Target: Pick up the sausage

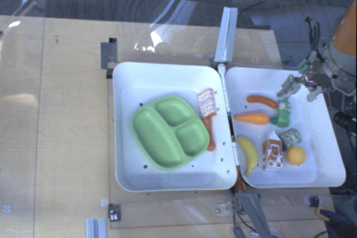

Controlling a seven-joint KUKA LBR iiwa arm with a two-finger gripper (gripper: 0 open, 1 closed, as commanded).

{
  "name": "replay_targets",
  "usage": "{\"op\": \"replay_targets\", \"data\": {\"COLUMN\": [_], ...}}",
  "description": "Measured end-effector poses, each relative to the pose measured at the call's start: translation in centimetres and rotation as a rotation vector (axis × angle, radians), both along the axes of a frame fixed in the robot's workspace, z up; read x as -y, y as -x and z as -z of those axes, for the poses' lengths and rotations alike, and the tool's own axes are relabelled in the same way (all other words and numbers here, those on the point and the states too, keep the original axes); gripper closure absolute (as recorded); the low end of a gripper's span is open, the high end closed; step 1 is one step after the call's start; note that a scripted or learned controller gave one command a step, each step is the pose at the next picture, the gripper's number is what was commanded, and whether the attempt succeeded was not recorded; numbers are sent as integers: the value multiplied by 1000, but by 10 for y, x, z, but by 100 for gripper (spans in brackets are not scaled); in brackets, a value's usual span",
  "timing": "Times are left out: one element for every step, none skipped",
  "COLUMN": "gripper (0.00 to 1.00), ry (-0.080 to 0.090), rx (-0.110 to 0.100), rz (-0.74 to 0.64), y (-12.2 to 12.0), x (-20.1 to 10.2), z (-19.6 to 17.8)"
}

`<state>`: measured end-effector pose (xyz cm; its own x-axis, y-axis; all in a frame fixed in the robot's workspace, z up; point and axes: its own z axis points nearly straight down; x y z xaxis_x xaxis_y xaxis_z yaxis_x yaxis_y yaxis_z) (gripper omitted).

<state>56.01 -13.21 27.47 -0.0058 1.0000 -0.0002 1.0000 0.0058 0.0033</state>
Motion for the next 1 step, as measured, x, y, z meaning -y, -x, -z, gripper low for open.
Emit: {"op": "replay_targets", "data": {"gripper": [0], "ry": [1], "rx": [5], "rz": [-112], "y": [-44], "x": [11], "z": [178]}}
